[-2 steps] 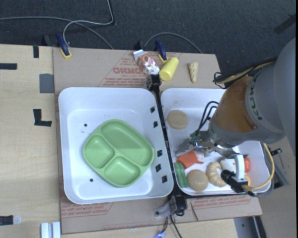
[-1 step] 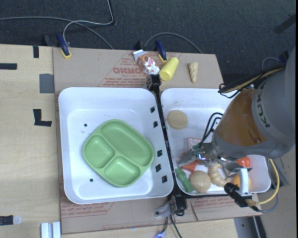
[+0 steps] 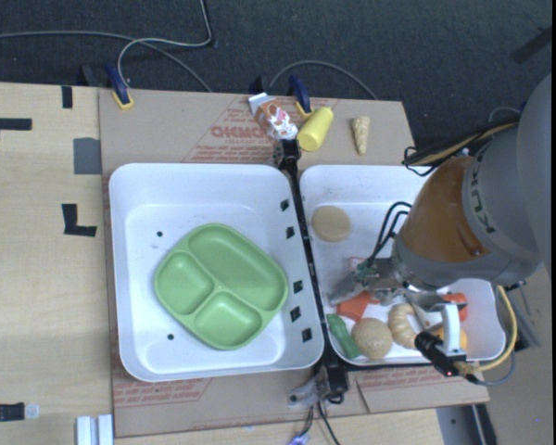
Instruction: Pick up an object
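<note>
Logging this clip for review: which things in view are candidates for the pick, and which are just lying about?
Part of the job:
gripper
round cookie
carrot
potato
croissant
right bin

Just lying about:
green divided plate in the left bin
yellow bottle, cone and small packet on the cardboard outside the bins

Glossy green plastic tray (image 3: pixel 221 286), matt white plastic bins (image 3: pixel 130 248), cardboard base (image 3: pixel 185 128).

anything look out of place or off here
Yes. Three items lie outside the bins on the cardboard behind them: a yellow bottle, a small packet and a cone. The green plate sits askew in the left bin. Nothing looks spilled or broken.
</note>
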